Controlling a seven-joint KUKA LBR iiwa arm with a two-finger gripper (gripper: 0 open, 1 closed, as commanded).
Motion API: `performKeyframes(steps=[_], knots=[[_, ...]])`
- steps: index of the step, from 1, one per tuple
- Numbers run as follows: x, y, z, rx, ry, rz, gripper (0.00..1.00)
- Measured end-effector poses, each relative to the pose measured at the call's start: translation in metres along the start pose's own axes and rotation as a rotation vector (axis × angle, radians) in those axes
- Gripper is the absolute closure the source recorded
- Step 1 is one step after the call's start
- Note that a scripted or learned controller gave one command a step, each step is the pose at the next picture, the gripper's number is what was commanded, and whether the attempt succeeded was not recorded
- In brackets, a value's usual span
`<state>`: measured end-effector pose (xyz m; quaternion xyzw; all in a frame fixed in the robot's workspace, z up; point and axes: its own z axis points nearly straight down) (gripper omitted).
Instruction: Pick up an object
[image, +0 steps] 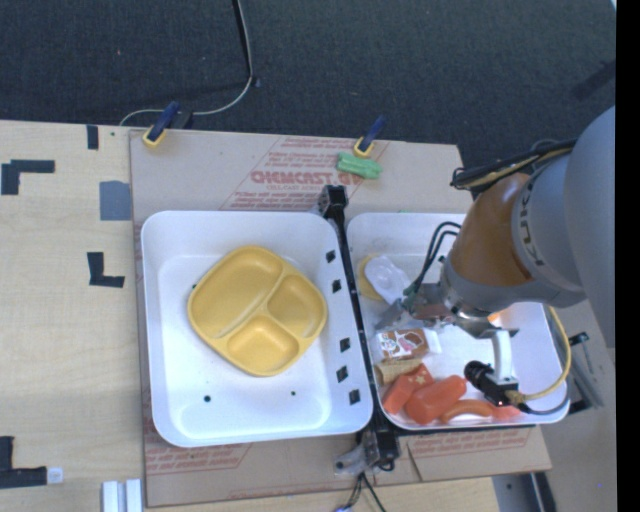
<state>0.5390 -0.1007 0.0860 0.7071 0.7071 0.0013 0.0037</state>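
Red print runs across the brown cardboard sheet (290, 175) under the bins; it reads roughly "CHEMCAST", with smaller lines beneath that are too fine to read. A small packet (403, 345) in the right bin (400, 228) has a white and red label, its writing too small to make out.

The grey arm (575, 215) comes in from the right, its orange band (488, 240) bending down toward the middle of the right bin. The gripper (412, 303) sits low over the bin's left-centre, just above the packet and beside a clear plastic-wrapped yellowish item (381, 274). Whether it is open or closed cannot be told, and nothing can be seen held in it.

Below the packet, along the bin's near edge, lie red-orange objects (432, 397), one long and pepper-like, touching one another. A black cable (437, 250) loops by the wrist.

The left bin (165, 330) holds a yellow divided plate (258, 310) with three compartments, lying flat and turned at an angle. A black divider (345, 310) joins the two bins. A green clamp (359, 167) and a blue-and-yellow clamp (160, 127) sit on the cardboard's far edge.
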Motion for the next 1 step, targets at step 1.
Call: performKeyframes(steps=[1], knots=[[-0.004, 0.0019, -0.0112, -0.005, -0.007, 0.003, 1.0]])
